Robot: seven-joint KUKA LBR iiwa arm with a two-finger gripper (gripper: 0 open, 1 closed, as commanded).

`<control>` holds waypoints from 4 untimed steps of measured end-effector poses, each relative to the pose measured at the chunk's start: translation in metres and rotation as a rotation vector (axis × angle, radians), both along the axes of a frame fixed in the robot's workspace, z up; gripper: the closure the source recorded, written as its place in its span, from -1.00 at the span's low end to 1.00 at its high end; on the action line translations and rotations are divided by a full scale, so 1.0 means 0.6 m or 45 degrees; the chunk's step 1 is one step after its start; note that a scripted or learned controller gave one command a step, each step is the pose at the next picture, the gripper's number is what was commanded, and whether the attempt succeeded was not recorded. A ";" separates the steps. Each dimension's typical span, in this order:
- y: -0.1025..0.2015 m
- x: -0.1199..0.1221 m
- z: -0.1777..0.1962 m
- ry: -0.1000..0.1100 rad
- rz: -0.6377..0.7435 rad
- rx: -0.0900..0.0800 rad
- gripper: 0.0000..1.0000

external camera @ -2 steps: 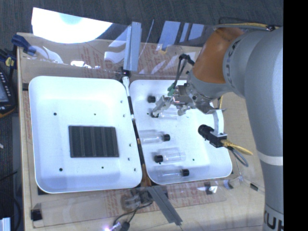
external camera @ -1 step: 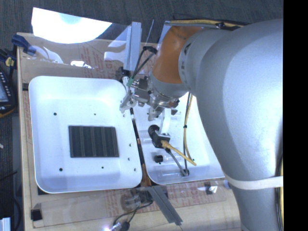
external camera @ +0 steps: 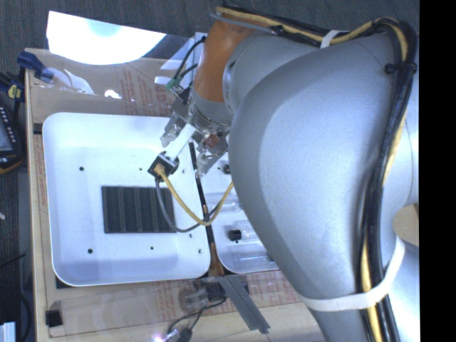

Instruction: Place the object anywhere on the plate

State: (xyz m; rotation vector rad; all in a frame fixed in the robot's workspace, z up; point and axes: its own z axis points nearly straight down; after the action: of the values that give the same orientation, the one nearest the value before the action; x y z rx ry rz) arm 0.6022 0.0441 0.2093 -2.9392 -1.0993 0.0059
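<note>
Behind the arm (external camera: 320,169), the right bin (external camera: 246,258) hides; tool (external camera: 187,142) grip unclear.

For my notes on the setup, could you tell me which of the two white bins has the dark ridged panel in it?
It is the left bin: the dark ridged panel lies on its floor, while the right bin is mostly covered by the arm.

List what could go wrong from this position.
1. The gripper hangs above the seam between the left bin and the right bin, so a descent could strike a rim.
2. The yellow cable and black cable trail loosely below it and might snag.
3. The grey arm covers most of the right bin, so anything there goes unchecked.
</note>
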 end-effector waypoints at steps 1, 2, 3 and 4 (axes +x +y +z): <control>0.071 0.020 -0.030 -0.005 -0.498 -0.005 1.00; 0.131 0.074 0.014 -0.005 -0.388 -0.002 1.00; 0.022 0.066 0.143 -0.002 0.105 0.001 1.00; -0.039 -0.071 0.091 0.002 0.942 0.005 1.00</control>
State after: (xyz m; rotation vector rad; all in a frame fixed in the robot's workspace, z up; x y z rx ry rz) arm 0.5598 0.0206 0.2637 -2.3410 -2.0867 0.0073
